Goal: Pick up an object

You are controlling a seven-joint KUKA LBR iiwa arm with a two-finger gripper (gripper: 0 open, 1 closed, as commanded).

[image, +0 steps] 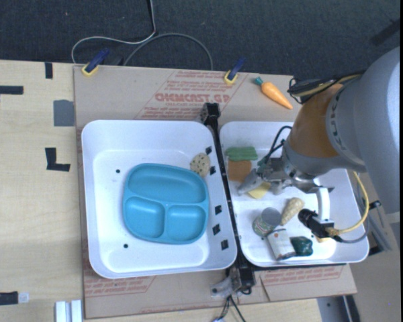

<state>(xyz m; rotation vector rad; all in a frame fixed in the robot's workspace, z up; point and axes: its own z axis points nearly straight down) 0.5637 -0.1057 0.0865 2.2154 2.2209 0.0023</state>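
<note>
Arm (349,119) comes in from the right of the frame, and its gripper (258,180) is low over the upper left part of the right bin (359,247). It sits right by a small yellow piece (258,192) and a brown block (238,170) with a green block (242,154) above it. Honestly can't tell from this angle whether it's open, closed or holding anything.

Lower in that bin there's a tan corn-cob-looking thing (291,210), a grey round object (268,220), a small white box (280,243) and a dark green lump (303,247).

The left bin (94,139) holds a blue divided plate (165,203) and a speckled cookie-ish thing (200,163) at its right wall.

A toy carrot (274,93) lies on the cardboard sheet (154,92) above the right bin. There's red print on the cardboard that looks like "CHICKCAST", but it's too blurry to be sure.
</note>
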